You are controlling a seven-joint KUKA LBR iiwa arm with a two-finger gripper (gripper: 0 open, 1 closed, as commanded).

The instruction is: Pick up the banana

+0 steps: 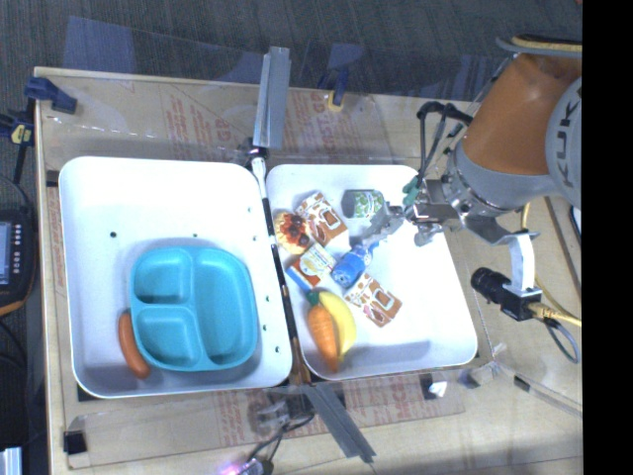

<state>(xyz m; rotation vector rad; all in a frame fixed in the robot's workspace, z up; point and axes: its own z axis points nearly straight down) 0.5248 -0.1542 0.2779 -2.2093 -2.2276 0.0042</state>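
Observation:
The yellow banana [340,321] lies near the front left of the right bin [435,334], pressed against an orange carrot [322,334]. My gripper [371,234] reaches in from the right and hangs over the bin's middle, up and to the right of the banana. Its grey fingers point down-left toward a blue toy [349,269]. I see nothing between them, and whether they are open or shut is unclear.
Around the gripper in the right bin lie several snack packets [322,216], a green-white pouch [363,204] and a brown packet [373,302]. The left bin [89,196] holds a blue divided tray [194,307] and a sausage [131,344].

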